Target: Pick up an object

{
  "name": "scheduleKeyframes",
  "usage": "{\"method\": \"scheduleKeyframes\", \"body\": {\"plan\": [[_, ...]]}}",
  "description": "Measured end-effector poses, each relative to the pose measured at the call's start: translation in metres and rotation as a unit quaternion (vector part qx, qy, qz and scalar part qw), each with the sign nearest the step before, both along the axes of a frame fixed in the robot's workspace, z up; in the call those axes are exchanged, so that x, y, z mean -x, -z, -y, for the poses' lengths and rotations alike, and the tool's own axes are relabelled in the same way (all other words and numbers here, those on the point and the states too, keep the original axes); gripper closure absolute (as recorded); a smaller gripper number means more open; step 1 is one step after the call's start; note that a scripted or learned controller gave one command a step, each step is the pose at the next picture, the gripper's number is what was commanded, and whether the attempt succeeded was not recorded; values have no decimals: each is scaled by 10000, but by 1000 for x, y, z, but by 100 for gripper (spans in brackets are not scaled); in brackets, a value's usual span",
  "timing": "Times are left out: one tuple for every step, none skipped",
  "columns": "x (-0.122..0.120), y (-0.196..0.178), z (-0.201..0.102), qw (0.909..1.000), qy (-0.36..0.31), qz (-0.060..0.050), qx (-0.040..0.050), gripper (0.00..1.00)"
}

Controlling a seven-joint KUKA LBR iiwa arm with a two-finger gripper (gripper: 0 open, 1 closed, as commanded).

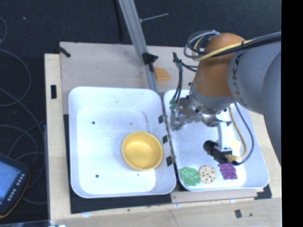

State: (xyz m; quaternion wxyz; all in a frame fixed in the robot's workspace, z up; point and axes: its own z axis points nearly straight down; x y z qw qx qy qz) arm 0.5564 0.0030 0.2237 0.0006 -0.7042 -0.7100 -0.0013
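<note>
A yellow bowl [141,150] sits upright in the left bin [94,108], near its front right. Along the front of the right bin [255,174] lie a green leafy piece [189,175], a round speckled cookie [207,173] and a purple bunch of grapes [228,171]. My gripper [176,118] hangs low at the right bin's left wall, close to the divide between the bins. It is well behind the three small items and to the right of the bowl. I see nothing held in it.
A slanted metal rail [135,32] runs from the top of the view down to the back of the bins. A small orange piece [161,74] lies on the bench behind the bins. The arm's bulk [227,74] covers the right bin's back part.
</note>
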Motion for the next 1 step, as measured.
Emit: {"method": "scheduleKeyframes", "body": {"plan": [[7,0,-48,10000,0,-8,1,100]]}}
